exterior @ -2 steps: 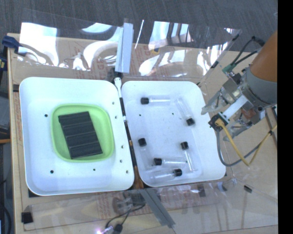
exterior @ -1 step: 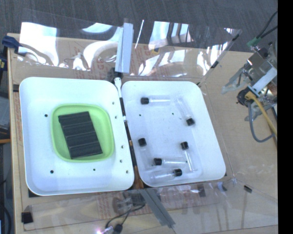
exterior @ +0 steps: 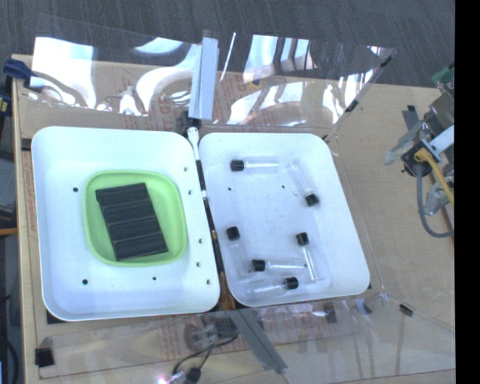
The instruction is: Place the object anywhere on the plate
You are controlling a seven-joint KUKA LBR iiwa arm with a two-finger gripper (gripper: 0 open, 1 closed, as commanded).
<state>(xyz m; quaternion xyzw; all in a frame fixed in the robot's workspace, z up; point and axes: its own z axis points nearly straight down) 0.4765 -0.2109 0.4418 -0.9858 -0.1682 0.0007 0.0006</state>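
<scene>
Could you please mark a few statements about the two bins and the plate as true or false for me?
1. A dark ridged block lies on the green plate. True.
2. The green plate sits in the right bin. False: it sits in the left bin.
3. Several clear tubes with black caps lie in the right bin. True.
4. The tool is down among the tubes. False: the arm's end is at the right edge of the view, outside both bins.
5. A tube lies on the plate beside the block. False: the tubes are all in the right bin.
</scene>
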